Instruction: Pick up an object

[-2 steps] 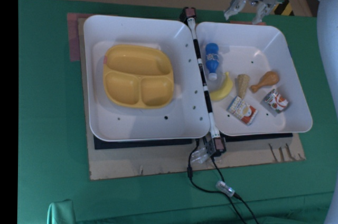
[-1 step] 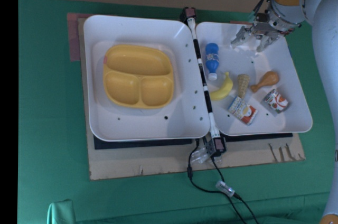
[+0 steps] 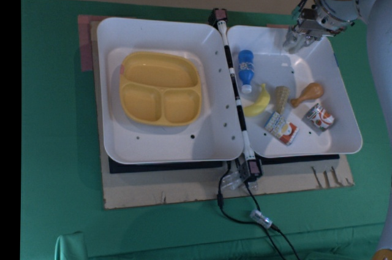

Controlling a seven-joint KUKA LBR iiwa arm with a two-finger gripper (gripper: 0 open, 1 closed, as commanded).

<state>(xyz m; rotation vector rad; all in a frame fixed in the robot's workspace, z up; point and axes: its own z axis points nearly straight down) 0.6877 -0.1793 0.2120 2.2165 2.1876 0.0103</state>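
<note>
Nearest the camera, at the six o'clock edge of the tabletop (image 3: 55,191), loose black cables (image 3: 245,206) trail from the clamp between the bins; they lie outside both bins and look unlikely to snag the arm.

In the right bin (image 3: 343,130), the candidates crowd together toward five o'clock. A small printed carton (image 3: 282,128) lies just beside an ice-cream cone (image 3: 280,97), which touches or nearly touches a yellow banana (image 3: 258,102). A red-and-white can (image 3: 320,117) lies on its side near a toy drumstick (image 3: 307,93). A descent onto this cluster risks catching two items at once or nudging one aside, and the can may roll from a glancing finger.

The blue bottle (image 3: 245,68) lies close to the divider rail (image 3: 231,78); a finger coming down on the rail side could strike it.

In the left bin (image 3: 104,68), the yellow divided tray (image 3: 160,87) is broad and flat, a poor fit for a two-finger grip.

Farthest off, at about one o'clock, the pincer (image 3: 296,43) hangs over the right bin's back corner, holding nothing; its fingers seem slightly parted, though blur keeps me from being sure. It is well apart from every object, so a plunge from here would close on bare bin floor.
</note>
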